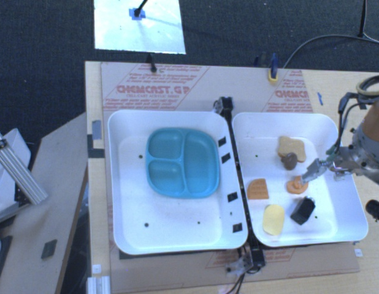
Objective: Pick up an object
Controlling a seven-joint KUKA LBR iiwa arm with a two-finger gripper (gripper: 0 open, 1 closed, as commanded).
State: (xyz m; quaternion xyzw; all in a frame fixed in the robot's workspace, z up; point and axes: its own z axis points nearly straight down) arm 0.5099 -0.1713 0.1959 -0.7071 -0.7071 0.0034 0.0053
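The right bin (324, 124) holds several small objects. A tan toast-shaped piece (294, 145) lies at the back with a brown-grey lump (289, 161) touching its front edge. An orange wedge (258, 189) lies near the divider. In front of it rests a pale yellow piece (273, 219), and a black block (303, 211) sits to the right of that. My gripper (310, 173) reaches in from the right, its tip right at a small round orange piece (295, 187). Nothing is visibly lifted.
The left bin (125, 164) holds a blue divided plate (182, 162). A black hinge strip (232, 170) runs between the bins. The arm's grey body (368, 143) and cables hang over the right bin's right rim. A white sheet (138, 18) lies beyond the bench.
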